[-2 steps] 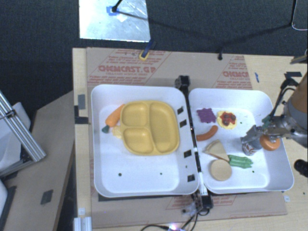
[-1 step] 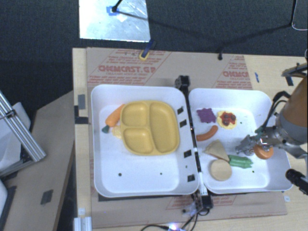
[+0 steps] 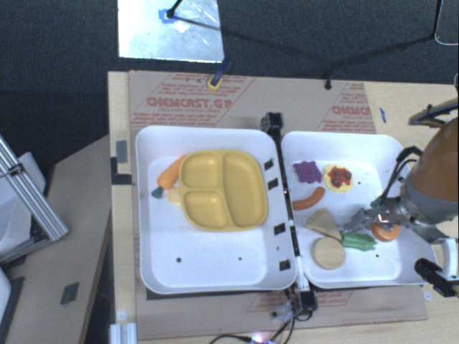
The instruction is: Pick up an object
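The gripper (image 3: 362,224) hangs low in the right bin (image 3: 387,149), seemingly just above the green toy (image 3: 358,241), beside the orange piece (image 3: 386,231), its grip state unclear, the tan wedge (image 3: 324,224) just leftward.

The two bins, left bin (image 3: 154,213) and right bin (image 3: 387,267), look like smooth white plastic with a soft sheen; the yellow divided tray (image 3: 219,190) is matt plastic, evenly coloured; the carrot (image 3: 171,171), purple piece (image 3: 307,171), sausage (image 3: 308,201) and green pod (image 3: 358,241) have the smooth, slightly waxy look of toy plastic; the round tan disc (image 3: 329,253) appears matt; the sheet (image 3: 237,100) under the bins is printed brown cardboard, dull and flat; the square plate (image 3: 171,20) beyond reads as brushed, reflective metal; the floor (image 3: 57,63) is dark, rough carpet.
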You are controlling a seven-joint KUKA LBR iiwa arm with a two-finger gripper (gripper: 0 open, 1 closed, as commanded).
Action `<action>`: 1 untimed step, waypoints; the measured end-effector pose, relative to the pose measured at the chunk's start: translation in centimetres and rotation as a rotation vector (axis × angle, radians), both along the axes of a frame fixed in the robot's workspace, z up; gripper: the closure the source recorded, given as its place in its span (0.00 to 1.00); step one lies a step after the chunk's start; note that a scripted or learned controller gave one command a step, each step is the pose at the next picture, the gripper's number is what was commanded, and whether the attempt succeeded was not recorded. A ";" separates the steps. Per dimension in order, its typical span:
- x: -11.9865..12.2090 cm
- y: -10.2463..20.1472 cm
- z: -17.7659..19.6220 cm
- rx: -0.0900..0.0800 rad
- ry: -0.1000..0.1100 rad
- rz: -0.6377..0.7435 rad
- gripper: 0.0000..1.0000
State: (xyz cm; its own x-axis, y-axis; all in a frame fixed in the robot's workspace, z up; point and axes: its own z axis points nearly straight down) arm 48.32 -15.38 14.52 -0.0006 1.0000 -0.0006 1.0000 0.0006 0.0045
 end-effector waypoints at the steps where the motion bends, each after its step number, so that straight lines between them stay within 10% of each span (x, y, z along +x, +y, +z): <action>1: 0.3 -0.1 -4.5 -0.002 -0.006 0.000 0.00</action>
State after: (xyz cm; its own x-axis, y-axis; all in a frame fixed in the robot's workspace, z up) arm 48.66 -15.48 10.04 -0.0008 1.0000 -0.0024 0.9999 0.0009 0.0100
